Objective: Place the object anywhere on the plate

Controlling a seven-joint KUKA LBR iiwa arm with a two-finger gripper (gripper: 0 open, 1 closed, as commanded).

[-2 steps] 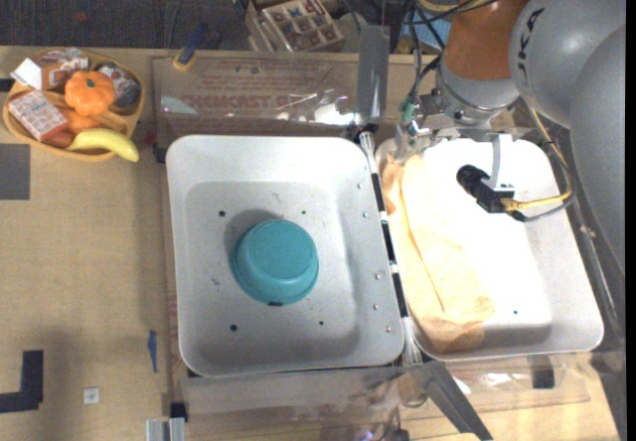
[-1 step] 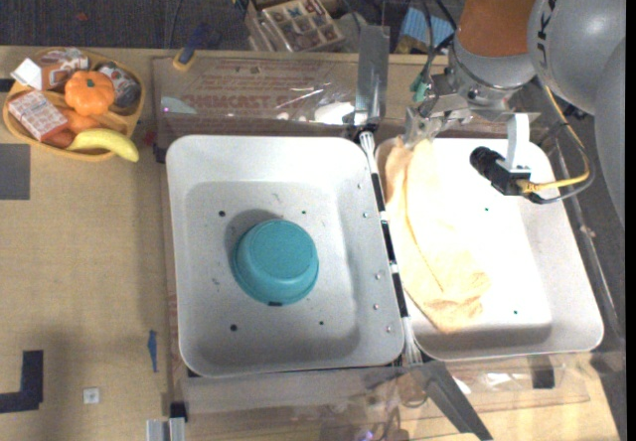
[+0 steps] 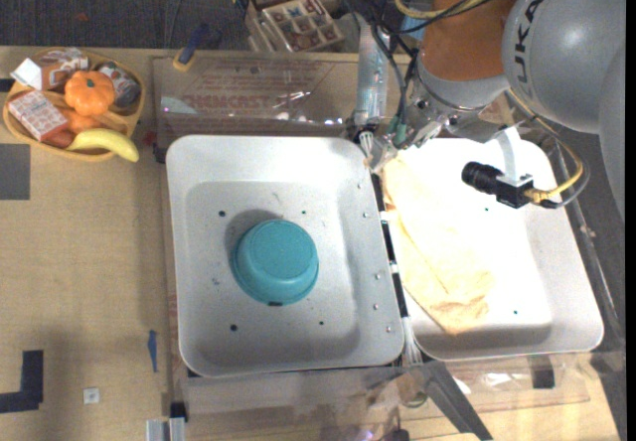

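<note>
Left bin (image 3: pixel 199 181): you have 1 upturned bowl (image 3: pixel 276 261) near its middle.
Right bin (image 3: pixel 556 320): 1 cloth (image 3: pixel 437 240) lies along its left side.
Arm (image 3: pixel 537 22): above right bin's far edge.
Basket (image 3: pixel 72 109): far left, on bench.

Bright, overexposed glare, soft focus

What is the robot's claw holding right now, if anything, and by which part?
It cannot be told: the claw sits under the grey arm's wrist at the right white bin's top-left corner, and no object is visible in it.
</note>
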